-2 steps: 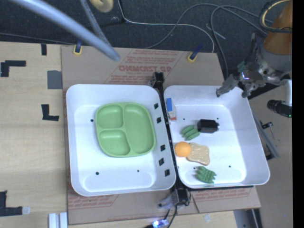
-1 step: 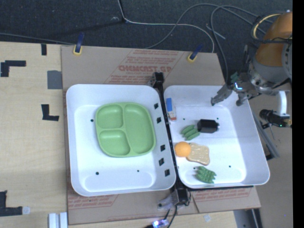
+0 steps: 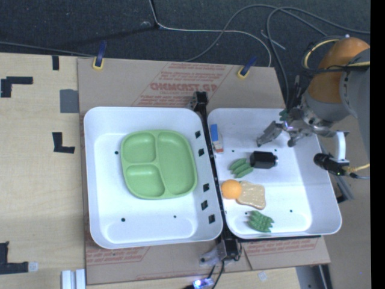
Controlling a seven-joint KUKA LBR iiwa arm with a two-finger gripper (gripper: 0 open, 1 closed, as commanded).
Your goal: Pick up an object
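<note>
Hovering gripper [image 3: 281, 135] over right bin [image 3: 301, 185]; arm cropped right.

one fixed overhead camera, slanted down over both white bins [image 3: 96, 161]

KUKA iiwa arm [image 3: 337, 77]: grey rounded housing, smooth casing. Orange band [image 3: 341, 56] above the wrist, glossy and dome-shaped, with a thin yellowish cable looped round it. Wrist flange below is light grey metal with small dark fittings. Two-finger gripper [image 3: 281, 134]: dull grey metal fingers [image 3: 268, 135], slim and angular, darker at the tips. White bracket on the arm's side carries a black cylindrical part [image 3: 326, 161] with a thin wire leading off it. Screws and markings too small to tell.
</note>
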